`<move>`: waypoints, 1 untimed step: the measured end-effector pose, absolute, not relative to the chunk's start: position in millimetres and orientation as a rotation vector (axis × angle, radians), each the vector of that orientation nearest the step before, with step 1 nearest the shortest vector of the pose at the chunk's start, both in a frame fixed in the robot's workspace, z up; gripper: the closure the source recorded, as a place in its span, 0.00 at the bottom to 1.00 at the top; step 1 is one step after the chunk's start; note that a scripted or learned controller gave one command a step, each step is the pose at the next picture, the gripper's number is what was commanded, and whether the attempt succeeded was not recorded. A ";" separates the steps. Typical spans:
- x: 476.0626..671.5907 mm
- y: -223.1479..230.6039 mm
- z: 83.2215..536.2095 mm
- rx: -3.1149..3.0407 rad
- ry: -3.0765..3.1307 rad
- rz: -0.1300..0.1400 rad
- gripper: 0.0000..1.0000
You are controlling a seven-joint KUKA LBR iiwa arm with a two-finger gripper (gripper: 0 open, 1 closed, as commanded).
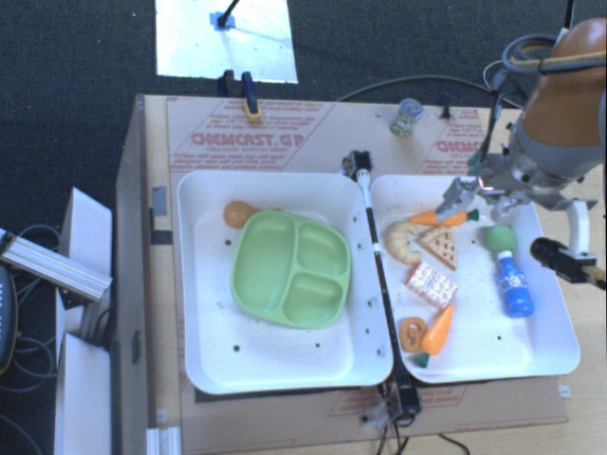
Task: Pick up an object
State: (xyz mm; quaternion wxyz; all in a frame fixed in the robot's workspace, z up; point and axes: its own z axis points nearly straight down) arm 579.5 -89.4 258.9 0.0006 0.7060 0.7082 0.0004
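Bench [285,126] with protective printed film, two shallow white bins side by side, left bin [204,282], right bin [550,335], small jar [407,118] near its far edge

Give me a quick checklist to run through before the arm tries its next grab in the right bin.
1. Gripper over the right bin: ok, near its far edge.
2. A target close by: ok, the small carrot lies just beneath.
3. Anything already held: cannot tell.
4. Target free of neighbours: not ok, croissant and sandwich wedge crowd it.
5. Blue bottle apart from the others: ok.
6. Green tray in the left bin: ok, out of the way.
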 end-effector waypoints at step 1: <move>536.2 -104.5 188.7 2.220 2.222 0.000 0.00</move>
